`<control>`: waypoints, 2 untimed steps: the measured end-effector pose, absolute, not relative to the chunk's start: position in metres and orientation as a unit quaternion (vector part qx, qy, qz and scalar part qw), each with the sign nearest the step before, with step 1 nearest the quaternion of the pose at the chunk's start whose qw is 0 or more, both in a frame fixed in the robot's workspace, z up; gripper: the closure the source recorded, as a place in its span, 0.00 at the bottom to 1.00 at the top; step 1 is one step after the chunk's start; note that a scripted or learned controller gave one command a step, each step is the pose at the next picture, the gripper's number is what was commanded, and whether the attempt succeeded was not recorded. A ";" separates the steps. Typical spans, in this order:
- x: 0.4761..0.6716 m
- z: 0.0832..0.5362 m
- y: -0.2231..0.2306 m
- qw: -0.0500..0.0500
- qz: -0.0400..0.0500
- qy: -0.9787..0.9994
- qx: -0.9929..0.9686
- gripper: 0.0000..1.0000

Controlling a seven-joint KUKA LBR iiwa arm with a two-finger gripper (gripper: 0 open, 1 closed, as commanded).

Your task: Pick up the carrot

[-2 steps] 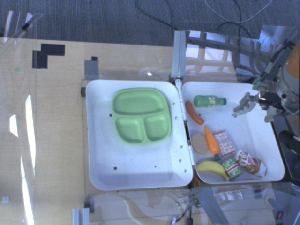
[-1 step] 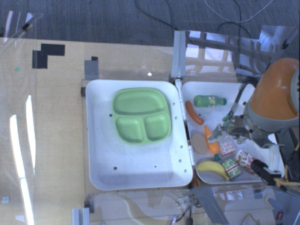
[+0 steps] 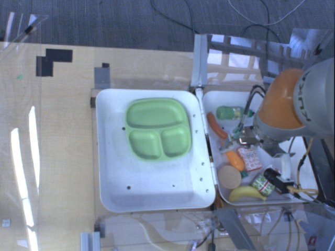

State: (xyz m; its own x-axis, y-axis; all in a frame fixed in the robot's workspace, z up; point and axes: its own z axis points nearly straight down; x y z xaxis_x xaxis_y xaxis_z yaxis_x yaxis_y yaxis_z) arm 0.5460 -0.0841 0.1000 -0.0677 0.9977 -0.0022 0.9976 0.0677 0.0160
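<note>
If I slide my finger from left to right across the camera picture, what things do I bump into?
Green tray in the left bin → red sausage → carrot → snack packet → green can → the robot's orange band.

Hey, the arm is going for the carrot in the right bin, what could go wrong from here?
1. The carrot lies packed among a red sausage, a small patterned packet and a tan round disc, so the claw may catch a neighbour instead.
2. It sits close to the bin's left wall, which might block a finger.
3. It looks smooth and tapered, so it may slip.
</note>
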 end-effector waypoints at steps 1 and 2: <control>0.547 0.110 -0.085 0.008 0.005 0.731 0.683 1.00; 0.547 0.110 -0.084 0.008 0.005 0.731 0.683 0.00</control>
